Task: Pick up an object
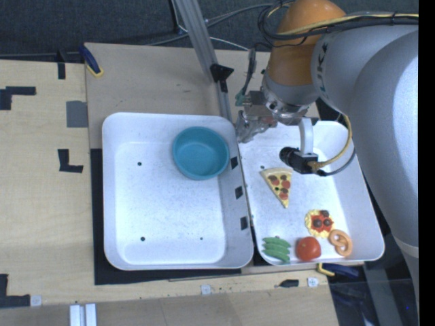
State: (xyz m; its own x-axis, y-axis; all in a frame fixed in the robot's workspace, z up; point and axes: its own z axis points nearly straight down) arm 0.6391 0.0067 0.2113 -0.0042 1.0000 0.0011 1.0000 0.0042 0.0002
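We see the metal two-finger gripper [253,129] at the right white bin's [360,212] eleven o'clock corner; its grip state we cannot tell. A round blue plastic bowl [200,153] sits at one o'clock in the left white bin [129,202].

Bowl [200,153] in left bin [129,250]; pizza slice [279,185], tomato [308,248], pretzel [339,242], beans [276,248] in right bin [363,216].

Tan bench [41,182], two white bins [122,202], perhaps black matting
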